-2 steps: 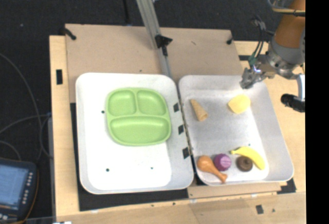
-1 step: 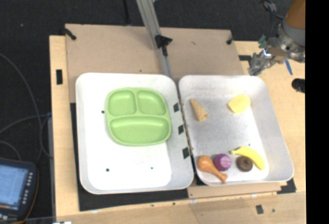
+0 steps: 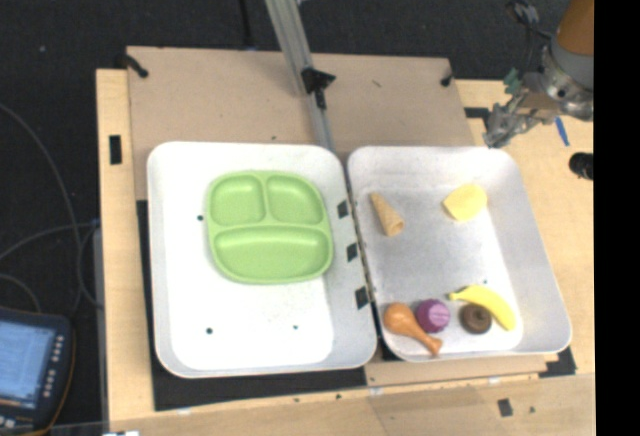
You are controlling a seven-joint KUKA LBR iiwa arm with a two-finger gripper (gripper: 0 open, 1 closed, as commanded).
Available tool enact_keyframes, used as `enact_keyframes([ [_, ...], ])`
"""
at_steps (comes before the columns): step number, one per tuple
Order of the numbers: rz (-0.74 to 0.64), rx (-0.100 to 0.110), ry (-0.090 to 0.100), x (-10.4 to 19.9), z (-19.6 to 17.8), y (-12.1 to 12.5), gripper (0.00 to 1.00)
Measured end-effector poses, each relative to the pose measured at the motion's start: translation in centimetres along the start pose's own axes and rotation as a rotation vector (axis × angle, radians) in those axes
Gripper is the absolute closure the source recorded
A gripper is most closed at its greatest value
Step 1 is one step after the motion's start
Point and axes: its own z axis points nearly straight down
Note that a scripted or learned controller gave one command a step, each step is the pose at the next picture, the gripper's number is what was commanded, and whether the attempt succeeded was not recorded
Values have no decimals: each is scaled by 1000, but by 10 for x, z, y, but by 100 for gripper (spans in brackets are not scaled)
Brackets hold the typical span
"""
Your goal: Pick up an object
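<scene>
The right bin holds several small items: a tan cone, a yellow block, a banana, a brown donut, a purple ball and an orange drumstick-like piece. My gripper hangs at the bin's far right corner, above the rim, away from every item. Nothing shows between its fingers.
The left bin carries a green three-part plate. A slanted metal post rises behind the bins. A tablet screen lies at the lower left, off the bench.
</scene>
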Motion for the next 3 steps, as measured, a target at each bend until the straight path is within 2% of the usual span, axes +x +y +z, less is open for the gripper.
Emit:
enact_keyframes([
  [1,0,2,3,58,-4,-4,100],
  [2,-1,2,5,115,-4,-24,100],
  [3,-2,1,5,173,-12,-32,100],
])
